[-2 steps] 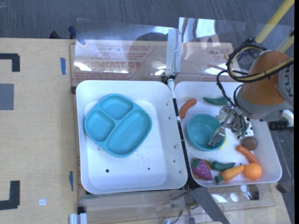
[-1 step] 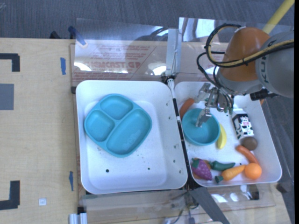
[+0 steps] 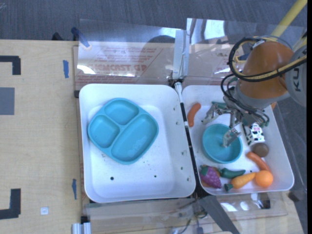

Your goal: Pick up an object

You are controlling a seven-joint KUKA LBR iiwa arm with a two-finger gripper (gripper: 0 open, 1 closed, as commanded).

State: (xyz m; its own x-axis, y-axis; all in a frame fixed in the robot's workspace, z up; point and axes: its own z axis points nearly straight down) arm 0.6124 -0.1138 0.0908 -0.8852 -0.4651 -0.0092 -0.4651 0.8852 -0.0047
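The gripper (image 3: 233,130) is hovered over the round blue plastic bowl (image 3: 222,145) in the right white bin (image 3: 285,167); finger state can't be told. Bowl's probably light, stiff, slick, so best grabbed by the rim.

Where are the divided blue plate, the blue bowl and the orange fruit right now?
divided blue plate (image 3: 123,129): camera view, point on the ridge between its compartments.
blue bowl (image 3: 217,148): camera view, point on its inner floor, left of the gripper.
orange fruit (image 3: 263,179): camera view, point on its rounded top.
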